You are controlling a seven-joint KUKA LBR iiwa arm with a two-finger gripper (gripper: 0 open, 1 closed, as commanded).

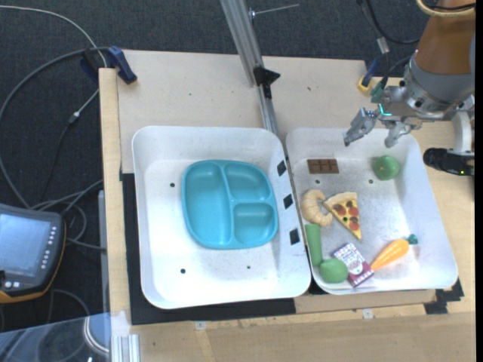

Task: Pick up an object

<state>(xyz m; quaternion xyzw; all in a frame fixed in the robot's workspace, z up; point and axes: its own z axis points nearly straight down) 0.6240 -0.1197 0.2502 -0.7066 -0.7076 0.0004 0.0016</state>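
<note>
End effector point(375, 128) hangs over the far edge of the right bin point(438, 225), fingers spread apart with nothing between them, as far as I can see. Just beside it in that bin lies a green ball point(386, 167). Nearer me I see a chocolate bar point(323, 166), croissant point(316, 207), pizza slice point(346, 213) and carrot point(392, 253). The left bin point(151, 202) on the worktop point(189, 89) holds a blue divided plate point(229, 203).

No text, label, brand, number or sign here is clear enough to read.
</note>
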